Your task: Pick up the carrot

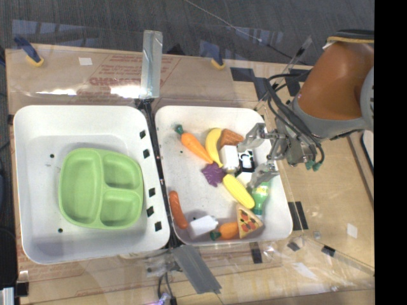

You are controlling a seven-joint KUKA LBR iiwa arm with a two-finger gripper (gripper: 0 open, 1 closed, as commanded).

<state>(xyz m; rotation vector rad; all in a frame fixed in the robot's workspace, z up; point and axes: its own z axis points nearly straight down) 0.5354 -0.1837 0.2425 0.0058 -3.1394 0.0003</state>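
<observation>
Carrot lies in the right bin, near its top left corner, slanting with its green end up-left. We see our hand open and holding nothing, hanging over the bin's right side, so the carrot is to its left.

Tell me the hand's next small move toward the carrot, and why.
Probably shift the hand left across the right bin, since the carrot lies near that bin's upper left, apart from the hand, with a banana between them.
</observation>
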